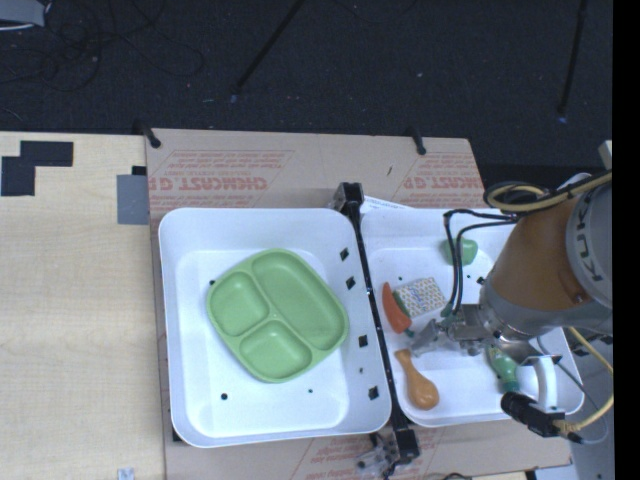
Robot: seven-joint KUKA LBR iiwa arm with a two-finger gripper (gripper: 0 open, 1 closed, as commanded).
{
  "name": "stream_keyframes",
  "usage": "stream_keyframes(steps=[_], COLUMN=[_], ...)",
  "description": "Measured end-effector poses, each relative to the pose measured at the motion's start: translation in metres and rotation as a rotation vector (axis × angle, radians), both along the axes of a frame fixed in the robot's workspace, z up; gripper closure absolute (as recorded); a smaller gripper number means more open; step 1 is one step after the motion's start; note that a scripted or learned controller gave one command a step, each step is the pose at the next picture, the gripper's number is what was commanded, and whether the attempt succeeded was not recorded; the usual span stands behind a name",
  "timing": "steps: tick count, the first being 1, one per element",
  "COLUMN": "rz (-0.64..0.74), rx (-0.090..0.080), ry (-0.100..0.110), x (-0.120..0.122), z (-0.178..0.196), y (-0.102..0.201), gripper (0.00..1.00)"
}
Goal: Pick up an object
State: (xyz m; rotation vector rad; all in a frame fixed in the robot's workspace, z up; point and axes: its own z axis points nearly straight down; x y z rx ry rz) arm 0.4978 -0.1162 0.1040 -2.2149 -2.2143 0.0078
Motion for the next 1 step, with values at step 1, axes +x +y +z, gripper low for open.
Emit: stream_keyframes(steps=[1], rz=[-0.006], rx=[-0.001], ry=[-0.004], x=[0.0013], z=[0.0133], y=[-0.0023], gripper=[1.0])
